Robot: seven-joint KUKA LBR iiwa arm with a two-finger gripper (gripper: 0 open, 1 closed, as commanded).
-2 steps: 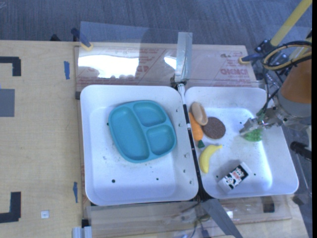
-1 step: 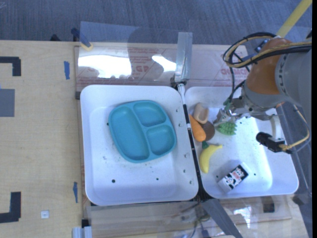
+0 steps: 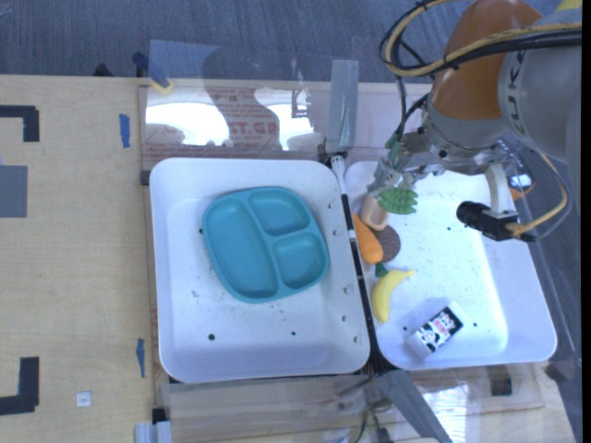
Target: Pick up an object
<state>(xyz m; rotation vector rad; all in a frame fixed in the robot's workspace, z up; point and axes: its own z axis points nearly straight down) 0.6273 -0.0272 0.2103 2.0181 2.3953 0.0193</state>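
The right bin [image 3: 489, 275] holds a cluster of small objects along its left wall: a green leafy toy [image 3: 399, 198], a tan cylinder [image 3: 374, 214], an orange carrot-like piece [image 3: 367, 244], a brown disc [image 3: 388, 244] and a yellow banana [image 3: 388, 290]. A black-and-white carton [image 3: 436, 329] lies near the front. My gripper [image 3: 399, 169] hangs over the bin's far left part, right above the green leafy toy. Its fingertips sit close to the toy, and nothing is seen lifted.
The left bin [image 3: 175, 275] carries a teal divided plate [image 3: 266, 242]. A ridge [image 3: 349, 247] separates the two bins. Yellow-black cables loop above the orange wrist band [image 3: 485, 35]. The right half of the right bin is bare white floor.
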